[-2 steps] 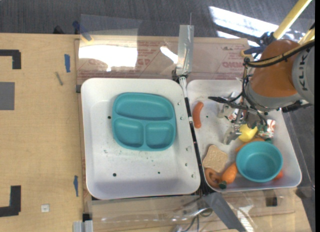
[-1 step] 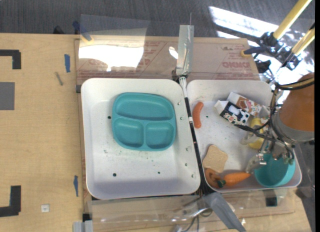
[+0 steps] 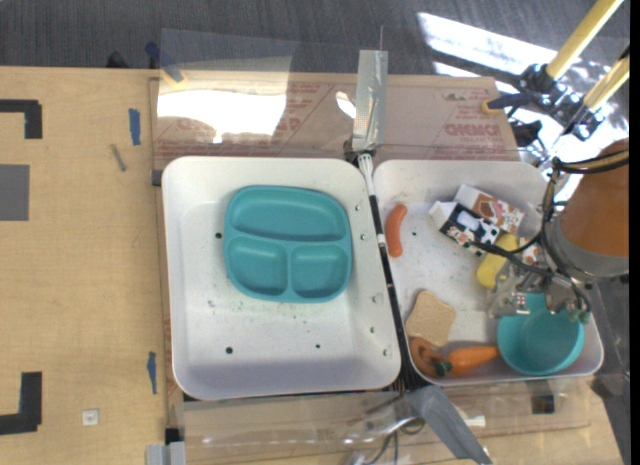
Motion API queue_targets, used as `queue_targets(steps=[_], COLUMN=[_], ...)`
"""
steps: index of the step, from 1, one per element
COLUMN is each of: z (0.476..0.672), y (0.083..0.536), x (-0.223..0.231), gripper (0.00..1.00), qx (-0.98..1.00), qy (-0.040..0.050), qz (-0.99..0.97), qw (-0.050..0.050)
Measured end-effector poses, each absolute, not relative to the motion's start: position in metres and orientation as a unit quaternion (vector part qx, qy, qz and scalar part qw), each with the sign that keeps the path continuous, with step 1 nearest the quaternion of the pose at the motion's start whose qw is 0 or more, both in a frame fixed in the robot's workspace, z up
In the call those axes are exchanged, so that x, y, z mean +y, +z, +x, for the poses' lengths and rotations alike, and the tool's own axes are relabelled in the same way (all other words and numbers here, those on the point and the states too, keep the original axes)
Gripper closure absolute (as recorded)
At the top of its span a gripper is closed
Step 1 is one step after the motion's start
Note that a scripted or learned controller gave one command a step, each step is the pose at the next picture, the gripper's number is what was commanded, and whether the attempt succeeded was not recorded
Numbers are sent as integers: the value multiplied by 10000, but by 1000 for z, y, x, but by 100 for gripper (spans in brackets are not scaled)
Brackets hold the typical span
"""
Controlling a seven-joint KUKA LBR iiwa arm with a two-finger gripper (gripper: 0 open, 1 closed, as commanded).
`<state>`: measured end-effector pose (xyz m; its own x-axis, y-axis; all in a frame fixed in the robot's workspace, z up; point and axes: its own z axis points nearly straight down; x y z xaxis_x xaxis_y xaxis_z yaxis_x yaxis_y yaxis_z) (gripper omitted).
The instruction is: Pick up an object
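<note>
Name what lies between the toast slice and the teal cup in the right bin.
In the camera view, the orange carrot lies between the toast slice and the teal cup.

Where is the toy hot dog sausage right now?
The sausage lies in the right bin, near its left wall, above the bread slice in the camera view.
</note>
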<state>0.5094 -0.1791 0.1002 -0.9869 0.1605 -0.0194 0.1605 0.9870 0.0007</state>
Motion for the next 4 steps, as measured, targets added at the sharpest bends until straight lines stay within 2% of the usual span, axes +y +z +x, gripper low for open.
queue_targets(steps=[1, 2, 3, 4], z=[546, 604, 646, 642], y=[89, 191, 196, 122], x=[-157, -211, -198, -210], gripper=[100, 100, 100, 100], qx=[9832, 9947, 9960, 9816], qy=[-8, -16, 7, -12], qz=[1824, -1025, -896, -1909], qw=[34, 57, 34, 58])
